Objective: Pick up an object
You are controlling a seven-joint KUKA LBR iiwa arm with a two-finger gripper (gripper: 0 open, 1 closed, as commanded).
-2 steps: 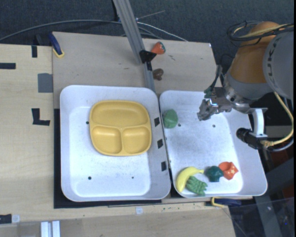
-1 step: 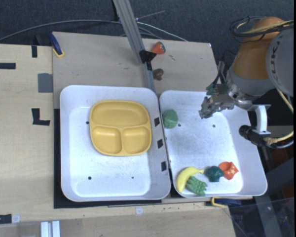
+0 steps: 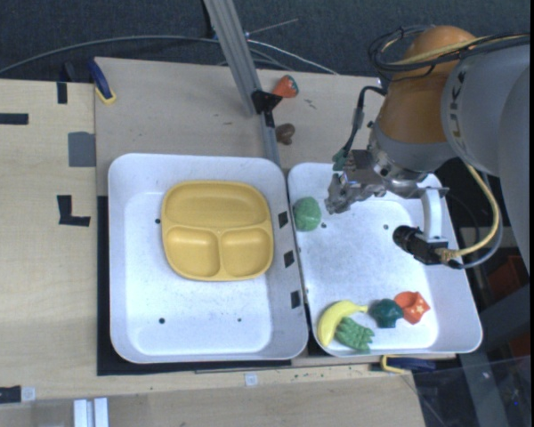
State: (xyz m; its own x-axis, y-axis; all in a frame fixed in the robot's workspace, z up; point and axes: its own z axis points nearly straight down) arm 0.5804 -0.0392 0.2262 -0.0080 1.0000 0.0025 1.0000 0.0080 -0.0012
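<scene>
My gripper (image 3: 335,202) hangs over the upper left part of the right bin (image 3: 445,327), its dark fingers pointing down. A round green object (image 3: 306,213) lies just to the left of the fingertips, close to the bin's left wall. At the bin's near edge lie a yellow banana (image 3: 336,314), a light green knobbly toy (image 3: 355,334), a dark teal piece (image 3: 387,312) and an orange-red piece (image 3: 413,306). Nothing shows between the fingers.
The left bin (image 3: 133,327) holds a yellow divided plate (image 3: 218,229). A slanted grey pole (image 3: 231,34) stands behind the bins, with a small orange object (image 3: 287,85) and a brown one (image 3: 285,133) on the bench near it. A black cable fitting (image 3: 416,241) hangs over the right bin.
</scene>
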